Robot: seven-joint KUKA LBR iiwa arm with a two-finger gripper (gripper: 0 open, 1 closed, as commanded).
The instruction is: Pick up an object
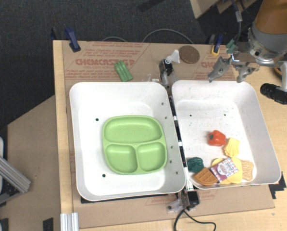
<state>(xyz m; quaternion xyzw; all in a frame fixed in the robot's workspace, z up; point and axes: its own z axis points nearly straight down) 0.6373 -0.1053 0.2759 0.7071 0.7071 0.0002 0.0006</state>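
My pincer [233, 70] hangs spread apart and empty at the right white bin's [201, 97] far edge; descending here could strike that rim, missing the small red plastic pepper [217, 138].

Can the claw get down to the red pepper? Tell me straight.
Probably yes. The claw hangs open above the far edge of the right bin, and the red pepper lies alone on bare floor, apart from the pile of toy food, with nothing above it.
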